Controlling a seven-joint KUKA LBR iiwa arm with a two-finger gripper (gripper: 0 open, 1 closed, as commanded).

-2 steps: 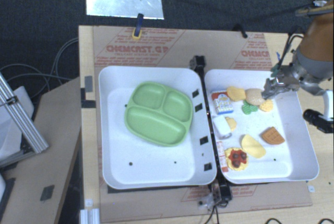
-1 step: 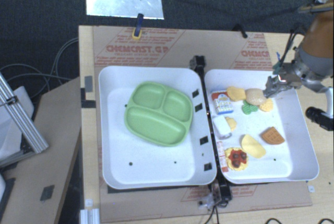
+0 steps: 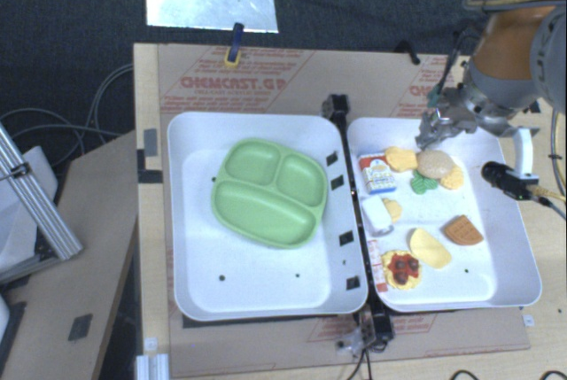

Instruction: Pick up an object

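Over the far edge of the right bin (image 3: pixel 509 276), the gripper (image 3: pixel 431 132) hangs just above a tight cluster of toy food, its tips close to a round tan bun (image 3: pixel 435 164). Nothing shows between it and the items below, and how wide it stands I cannot tell; it looks to be carrying nothing.

Just left of the bun lies a yellow piece (image 3: pixel 400 159), with a green leafy piece (image 3: pixel 423 185) tucked against the bun's near side and another yellow piece (image 3: pixel 453 179) at its right. Further left sits a small red and blue carton (image 3: pixel 378 175), touching a white piece (image 3: pixel 376 212) nearer the camera. Toward the near side lie a brown waffle wedge (image 3: pixel 462 230), a yellow slice (image 3: pixel 429 247) and a red-topped pizza piece (image 3: pixel 403 268). The left bin (image 3: pixel 199 281) holds a green divided plate (image 3: pixel 270 191).

The likely target is the bun or the yellow piece beside it. Crowding is the main risk: a descent may land on two pieces at once, or push the rounded bun aside so the grip closes on air. The bin's far wall is also close to the wrist.
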